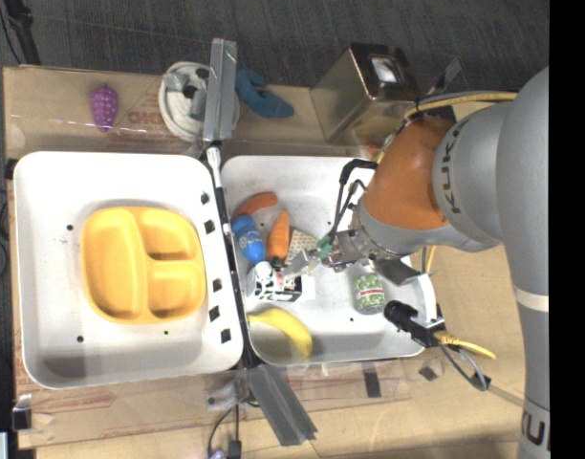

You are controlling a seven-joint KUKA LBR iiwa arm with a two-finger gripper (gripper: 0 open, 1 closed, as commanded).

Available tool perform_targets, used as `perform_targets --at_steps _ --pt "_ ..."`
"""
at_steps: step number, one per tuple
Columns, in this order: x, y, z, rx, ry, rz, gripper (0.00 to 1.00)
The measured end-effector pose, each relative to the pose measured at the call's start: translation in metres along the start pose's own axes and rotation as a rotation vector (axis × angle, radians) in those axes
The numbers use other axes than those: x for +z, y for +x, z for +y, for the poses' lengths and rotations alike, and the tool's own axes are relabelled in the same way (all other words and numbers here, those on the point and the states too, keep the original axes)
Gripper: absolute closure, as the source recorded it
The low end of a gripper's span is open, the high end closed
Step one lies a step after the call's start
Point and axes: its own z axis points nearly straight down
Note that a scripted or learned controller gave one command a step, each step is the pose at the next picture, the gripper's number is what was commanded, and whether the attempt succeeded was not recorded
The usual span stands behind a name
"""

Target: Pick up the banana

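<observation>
Cardboard-covered bench [63,122] bears two white bins [44,352].

Two bins sit side by side on the bench. The left bin [44,256] holds a tray [144,261] at its middle. In the right bin [302,175], the banana [288,331] lies at the near left corner, against the near wall. A carrot [279,236] and a bottle [248,240] lie near the left wall, farther back. A jar [369,292] lies toward the right wall. The gripper [323,252] hangs over the bin's middle, between carrot and jar.
</observation>
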Motion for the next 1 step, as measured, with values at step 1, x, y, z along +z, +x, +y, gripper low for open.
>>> perform_targets --at_steps 1 --pt "0.0295 0.0375 -0.0295 -0.044 -0.044 -0.023 0.0"
